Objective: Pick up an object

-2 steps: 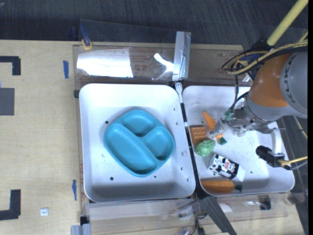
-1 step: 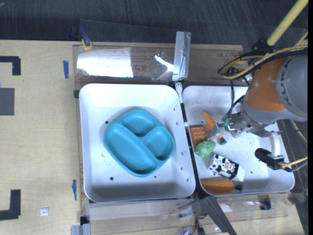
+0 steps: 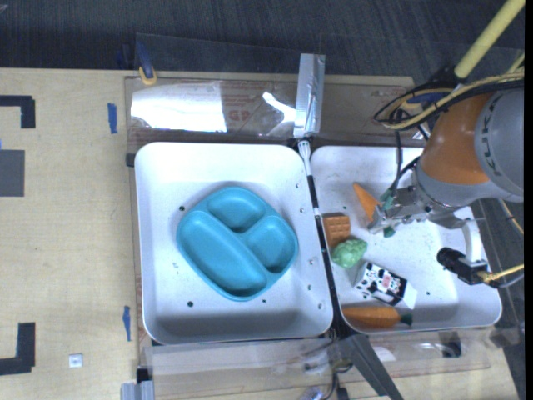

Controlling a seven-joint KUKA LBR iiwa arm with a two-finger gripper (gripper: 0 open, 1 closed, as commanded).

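My gripper (image 3: pixel 386 217) hangs low over the right bin (image 3: pixel 433 302), close to its middle. Just left of it lies a small orange wedge (image 3: pixel 363 198), touching or nearly touching the gripper's tip. Further left and lower are a brown-orange block (image 3: pixel 336 226) and a green lumpy piece (image 3: pixel 349 252). A black-and-white patterned box (image 3: pixel 383 284) lies below the gripper. An orange carrot (image 3: pixel 371 316) rests along the bin's front wall. The arm's orange band (image 3: pixel 454 144) stands above the bin's right half and hides part of its floor.
The left bin (image 3: pixel 158 223) holds a blue divided plate (image 3: pixel 236 240). A metal divider post (image 3: pixel 310 94) stands behind the seam between the bins. Cables (image 3: pixel 416 102) run at the back right. A black fitting (image 3: pixel 455 262) sticks out over the right bin's right side.
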